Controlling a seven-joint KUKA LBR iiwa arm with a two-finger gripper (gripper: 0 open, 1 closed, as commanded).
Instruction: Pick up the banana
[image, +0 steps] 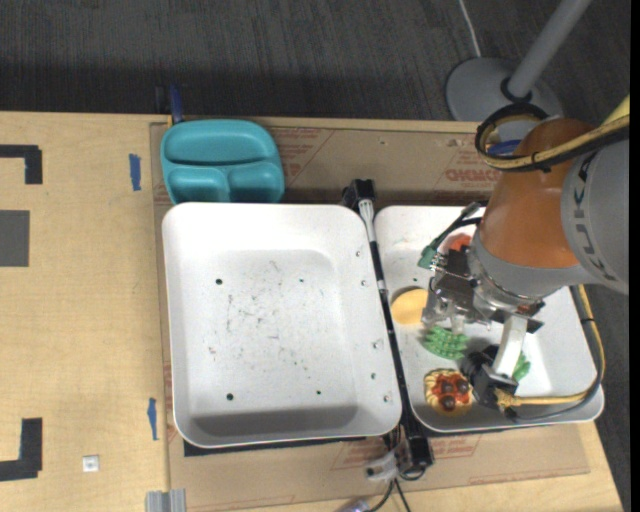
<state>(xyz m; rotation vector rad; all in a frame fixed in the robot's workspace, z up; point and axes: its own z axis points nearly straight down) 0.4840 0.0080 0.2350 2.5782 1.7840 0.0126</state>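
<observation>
Arm pose: the arm (545, 200) enters from the right side of the right bin (405, 235) and bends down over that bin's middle. I see its orange band covering much of the bin's far half.
Left bin: the left bin (270, 310) sits directly left of the right bin, their rims nearly touching along a dark rail.
Teal tray: a teal divided tray (222, 160) rests on the bench (80, 300), well to the far left of the right bin.
Gripper: the gripper (447, 318) points down over the right bin's left-centre. I cannot tell whether it is spread or closed, and I see nothing held.
Banana: I note a yellow rounded shape, the banana (406, 306), lying on the right bin's floor near its left wall, just left of the gripper. Only part of it shows.
Other items: a green item (443, 344) lies under the gripper. A red and yellow item (448, 389) sits near the right bin's front wall, and an orange-red item (458, 241) sits toward its far wall.
Open room: I see bare floor in the right bin's far-left corner, but little gap between the banana and the left wall.
</observation>
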